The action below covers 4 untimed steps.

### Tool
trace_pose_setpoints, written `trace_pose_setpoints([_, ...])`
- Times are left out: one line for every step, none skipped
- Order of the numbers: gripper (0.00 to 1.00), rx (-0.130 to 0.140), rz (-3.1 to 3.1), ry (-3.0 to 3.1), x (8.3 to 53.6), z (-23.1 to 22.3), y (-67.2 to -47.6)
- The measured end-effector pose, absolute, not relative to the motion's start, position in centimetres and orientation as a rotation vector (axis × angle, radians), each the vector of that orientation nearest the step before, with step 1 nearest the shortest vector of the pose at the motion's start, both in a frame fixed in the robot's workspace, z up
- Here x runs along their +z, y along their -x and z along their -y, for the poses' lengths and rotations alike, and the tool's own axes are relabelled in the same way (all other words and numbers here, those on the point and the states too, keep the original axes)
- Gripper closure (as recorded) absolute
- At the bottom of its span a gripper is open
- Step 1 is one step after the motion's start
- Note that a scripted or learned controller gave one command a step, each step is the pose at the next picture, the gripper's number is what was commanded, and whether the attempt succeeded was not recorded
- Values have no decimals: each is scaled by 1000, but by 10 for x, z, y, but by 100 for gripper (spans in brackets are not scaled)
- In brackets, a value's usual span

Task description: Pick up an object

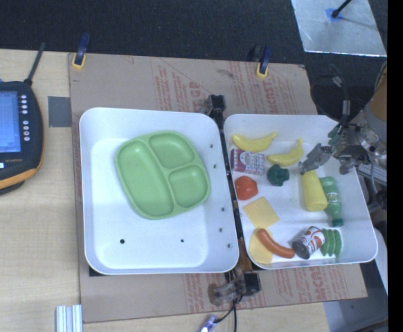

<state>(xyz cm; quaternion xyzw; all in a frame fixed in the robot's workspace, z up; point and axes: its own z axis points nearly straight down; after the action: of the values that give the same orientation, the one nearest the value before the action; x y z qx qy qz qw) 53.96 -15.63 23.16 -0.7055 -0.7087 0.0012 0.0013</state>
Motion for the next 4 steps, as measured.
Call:
trace_pose_setpoints([0, 3, 2231, 2217, 110, 209, -555])
trace_pose_setpoints([0, 2, 2224, 2215, 92, 204, -638])
trace_pose_setpoints([0, 6, 2224, 2213, 92, 153, -552])
trace_pose_setpoints([100, 9, 2227, 2211, 103, 155, -552])
